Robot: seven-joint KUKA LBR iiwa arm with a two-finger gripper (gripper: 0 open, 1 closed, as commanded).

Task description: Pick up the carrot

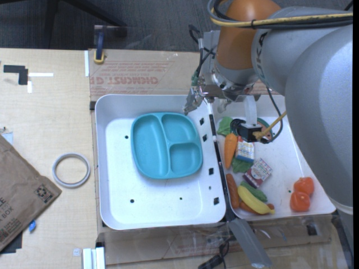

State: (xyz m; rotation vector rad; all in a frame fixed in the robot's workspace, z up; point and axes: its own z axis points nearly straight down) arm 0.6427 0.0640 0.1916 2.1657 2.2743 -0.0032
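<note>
The carrot (230,148) is orange with a green top and lies lengthwise at the left side of the right bin (280,129), just past the divider. My gripper (194,101) hangs over the far end of that divider, up and to the left of the carrot and apart from it. The wrist above it hides how it stands. I see nothing held in it.
A teal divided plate (166,145) lies in the left bin (112,167). Around the carrot are a green leafy piece (225,126), a small carton (245,149), a packet (257,171), a banana (253,201), and red fruit (302,194). A tape ring (71,168) lies on the bench.
</note>
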